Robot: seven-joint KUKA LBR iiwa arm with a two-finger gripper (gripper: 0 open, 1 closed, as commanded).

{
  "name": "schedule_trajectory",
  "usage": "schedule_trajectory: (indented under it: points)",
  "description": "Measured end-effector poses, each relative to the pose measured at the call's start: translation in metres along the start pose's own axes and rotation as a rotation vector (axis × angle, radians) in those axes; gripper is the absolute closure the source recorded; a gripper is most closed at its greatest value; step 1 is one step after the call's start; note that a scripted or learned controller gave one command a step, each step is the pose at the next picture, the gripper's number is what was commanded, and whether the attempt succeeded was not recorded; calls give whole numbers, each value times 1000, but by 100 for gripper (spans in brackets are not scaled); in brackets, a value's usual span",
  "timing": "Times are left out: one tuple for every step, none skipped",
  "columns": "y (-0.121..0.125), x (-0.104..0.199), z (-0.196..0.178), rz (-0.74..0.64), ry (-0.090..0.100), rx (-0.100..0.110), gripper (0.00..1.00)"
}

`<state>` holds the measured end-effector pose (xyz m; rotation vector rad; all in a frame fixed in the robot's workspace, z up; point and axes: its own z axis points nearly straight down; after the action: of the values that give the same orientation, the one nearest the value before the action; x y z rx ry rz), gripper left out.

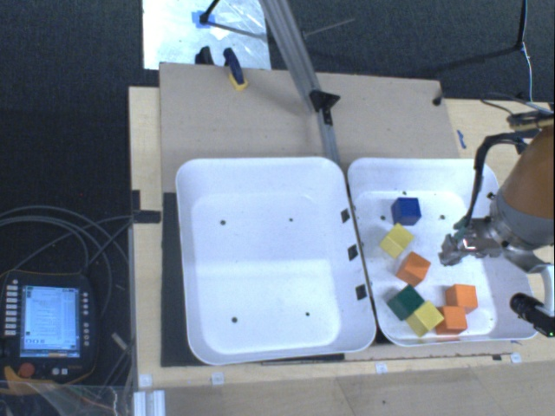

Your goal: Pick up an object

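Overhead, two white bins side by side, right bin (434, 170) holding blocks: blue cube (406, 210) at twelve o'clock, yellow cube (396, 241) and orange cube (414, 269) centrally, green cube (405, 302), yellow block (426, 318) and two orange blocks (461, 296) toward six, gripper (457, 248) at three o'clock above the floor, grip unclear.

blocks (414, 269) crowding right bin (434, 168), left bin (260, 176) floor open

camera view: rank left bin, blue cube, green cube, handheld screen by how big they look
1. left bin, by far the largest
2. handheld screen
3. green cube and blue cube: they look about alike, so I won't rank them; the green one sits nearer the bottom of the view, which may inflate it slightly.
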<state>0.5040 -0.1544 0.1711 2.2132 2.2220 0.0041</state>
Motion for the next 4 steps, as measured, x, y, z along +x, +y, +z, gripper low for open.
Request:
schedule_trajectory:
  points:
    - [2, 0, -64, -1, -1, -4, 100]
    - [4, 0, -107, -1, 0, -2, 100]
    - [14, 52, -98, -7, 3, 3, 100]
    - [33, 104, -84, -7, 3, 4, 100]
